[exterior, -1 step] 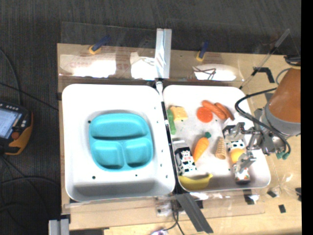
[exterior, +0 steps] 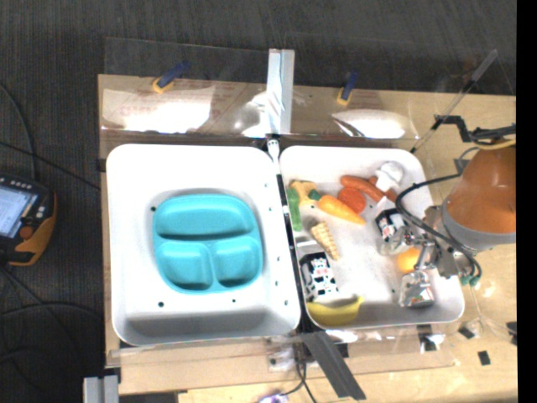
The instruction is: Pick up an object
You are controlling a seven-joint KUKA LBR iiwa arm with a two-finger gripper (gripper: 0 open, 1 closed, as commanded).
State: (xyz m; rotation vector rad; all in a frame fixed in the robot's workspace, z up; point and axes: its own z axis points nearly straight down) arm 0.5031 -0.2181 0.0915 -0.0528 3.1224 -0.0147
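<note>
Left bin (exterior: pixel 126 225): I see a turquoise divided tray (exterior: pixel 205 240) lying in it, well apart from where the arm is working. No risk to it from here, as I judge.

Handheld unit (exterior: pixel 21 217): it lies on the floor left of the bench; its screen glows, but I can read nothing on it.

Bin divider (exterior: pixel 284 225): the cow-patterned block (exterior: pixel 320 277), the banana (exterior: pixel 334 310) and the corn cob (exterior: pixel 325 240) lie just beside it. They sit close together, so a grab here could catch two at once or shove one against the wall.

Right bin (exterior: pixel 369 156): carrots (exterior: pixel 342 208) and a red piece (exterior: pixel 362 187) lie near the far wall, with a white object (exterior: pixel 389 175) beside them.

Task's thing: I take the likeliest target to be the small orange ball (exterior: pixel 406 261) in the right bin's right part, touching or just beside the tool.

Gripper (exterior: pixel 417 285): it is low in the right bin's near right corner. I cannot tell its state, nor whether it has hold of anything.

Risk: a round ball may roll away, and the tool is near the bin wall and may strike it.

Writing: I can read no brand or label.
</note>
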